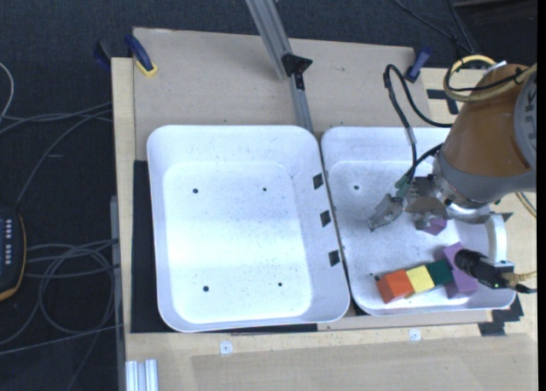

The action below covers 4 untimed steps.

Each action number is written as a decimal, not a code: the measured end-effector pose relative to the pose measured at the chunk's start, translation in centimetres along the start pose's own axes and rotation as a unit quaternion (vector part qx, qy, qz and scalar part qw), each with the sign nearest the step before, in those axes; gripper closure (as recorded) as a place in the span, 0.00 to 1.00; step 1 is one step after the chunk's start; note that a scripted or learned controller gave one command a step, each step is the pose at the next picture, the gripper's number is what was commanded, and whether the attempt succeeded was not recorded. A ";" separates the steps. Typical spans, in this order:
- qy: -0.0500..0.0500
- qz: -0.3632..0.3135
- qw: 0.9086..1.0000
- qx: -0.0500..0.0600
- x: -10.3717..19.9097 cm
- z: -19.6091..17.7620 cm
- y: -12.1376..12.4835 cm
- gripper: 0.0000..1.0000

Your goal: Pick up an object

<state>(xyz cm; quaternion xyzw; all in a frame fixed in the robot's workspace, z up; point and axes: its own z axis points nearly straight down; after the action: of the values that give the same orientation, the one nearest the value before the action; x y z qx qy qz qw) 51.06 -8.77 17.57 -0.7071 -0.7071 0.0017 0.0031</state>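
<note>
White shallow right bin (358, 291), grey two-finger gripper (386, 213) lowered inside, fingers seen apart, orange-yellow-green block (415, 282) lying nearer, purple object (465, 280) beside it.

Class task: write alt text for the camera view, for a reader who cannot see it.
A grey and orange robot arm reaches from the right into the right white bin, its tool low over the bin floor. Near the front wall lie a multicoloured block and a purple piece; the left white bin sits alongside.
</note>
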 end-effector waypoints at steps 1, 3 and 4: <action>0.000 0.000 1.000 0.001 0.4 6.1 -0.8 0.00; 0.000 0.000 1.000 -0.004 0.5 6.6 -0.7 1.00; -0.001 -0.001 1.000 -0.006 0.0 2.0 -0.1 1.00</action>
<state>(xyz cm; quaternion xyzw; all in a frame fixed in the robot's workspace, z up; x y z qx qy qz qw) 50.98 -8.81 15.61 -0.7067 -0.7075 -0.0019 -0.0024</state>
